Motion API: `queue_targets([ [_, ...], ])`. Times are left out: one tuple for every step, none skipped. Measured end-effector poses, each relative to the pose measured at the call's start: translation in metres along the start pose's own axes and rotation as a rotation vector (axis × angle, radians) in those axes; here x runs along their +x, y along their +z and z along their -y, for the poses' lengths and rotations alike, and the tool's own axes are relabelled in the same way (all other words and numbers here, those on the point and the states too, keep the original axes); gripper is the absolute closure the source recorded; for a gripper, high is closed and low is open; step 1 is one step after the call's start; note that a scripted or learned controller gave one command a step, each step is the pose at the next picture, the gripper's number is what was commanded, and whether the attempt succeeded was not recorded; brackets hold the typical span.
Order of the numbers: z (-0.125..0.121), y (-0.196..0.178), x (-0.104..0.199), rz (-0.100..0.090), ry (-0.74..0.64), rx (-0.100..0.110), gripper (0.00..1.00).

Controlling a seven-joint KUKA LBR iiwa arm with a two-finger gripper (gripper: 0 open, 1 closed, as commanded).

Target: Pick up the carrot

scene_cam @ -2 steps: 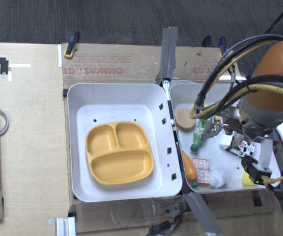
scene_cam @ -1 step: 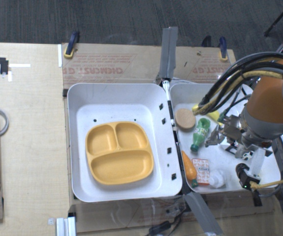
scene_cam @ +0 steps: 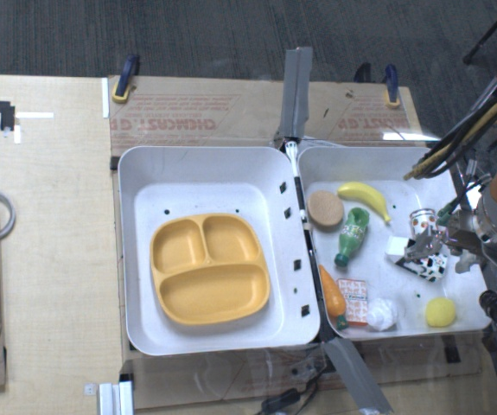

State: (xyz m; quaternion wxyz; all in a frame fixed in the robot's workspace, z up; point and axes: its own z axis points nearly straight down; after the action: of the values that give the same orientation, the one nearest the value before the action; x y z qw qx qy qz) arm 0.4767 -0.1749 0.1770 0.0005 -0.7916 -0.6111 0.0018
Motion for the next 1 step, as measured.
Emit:
queue_targets([
  [0.0191,-0.0302,0.0737,0.0,0.136,0.0,0.0],
])
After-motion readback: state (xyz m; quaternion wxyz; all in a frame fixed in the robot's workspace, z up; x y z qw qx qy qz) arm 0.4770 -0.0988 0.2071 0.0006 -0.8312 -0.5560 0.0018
